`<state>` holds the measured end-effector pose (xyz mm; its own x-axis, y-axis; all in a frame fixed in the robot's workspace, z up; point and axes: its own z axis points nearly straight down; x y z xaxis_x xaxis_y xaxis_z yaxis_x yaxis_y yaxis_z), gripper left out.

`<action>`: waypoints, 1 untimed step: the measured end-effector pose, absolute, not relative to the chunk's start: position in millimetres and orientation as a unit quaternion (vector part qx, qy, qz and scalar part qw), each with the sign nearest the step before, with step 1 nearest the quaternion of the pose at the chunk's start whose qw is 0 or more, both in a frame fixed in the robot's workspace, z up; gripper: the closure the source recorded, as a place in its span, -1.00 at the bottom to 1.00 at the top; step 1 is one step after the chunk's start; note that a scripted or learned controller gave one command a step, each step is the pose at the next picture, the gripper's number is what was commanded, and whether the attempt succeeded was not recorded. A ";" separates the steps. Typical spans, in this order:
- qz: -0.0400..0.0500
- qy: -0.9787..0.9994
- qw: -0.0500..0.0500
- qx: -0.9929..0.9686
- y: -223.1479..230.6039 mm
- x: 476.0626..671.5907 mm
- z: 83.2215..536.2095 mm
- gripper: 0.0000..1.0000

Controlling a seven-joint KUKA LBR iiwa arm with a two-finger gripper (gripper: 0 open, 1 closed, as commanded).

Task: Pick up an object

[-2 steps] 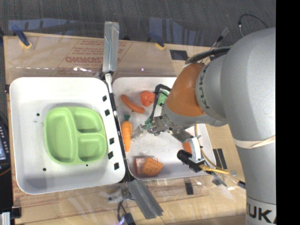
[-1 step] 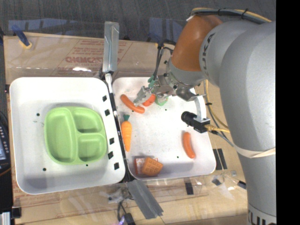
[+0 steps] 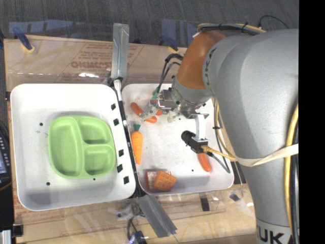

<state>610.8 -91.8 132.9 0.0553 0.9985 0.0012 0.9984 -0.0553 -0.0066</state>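
Observation:
My gripper [image 3: 161, 104] hangs low over the far left part of the right bin [image 3: 167, 184], under the orange band of the wrist. Just left of it lies a small orange-red piece [image 3: 137, 109], and a second small orange piece [image 3: 151, 119] lies right below it. A carrot [image 3: 136, 143] with a green top rests along the bin's left wall. An orange waffle-like piece [image 3: 161, 179] sits at the near edge. A reddish sausage [image 3: 204, 162] lies toward the right side, partly under the arm.
The left bin [image 3: 25, 136] holds a green divided plate [image 3: 81, 146]. A grey bar [image 3: 120, 50] stands at the back between the bins, and black clips run down the shared wall. The big grey arm covers the bench's right side.

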 end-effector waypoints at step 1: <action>-0.003 -0.669 -0.002 -0.743 -101.5 659.2 98.5 -1.00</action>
<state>659.2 -101.5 98.5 0.1051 0.9945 0.0016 0.9944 -0.1051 0.0059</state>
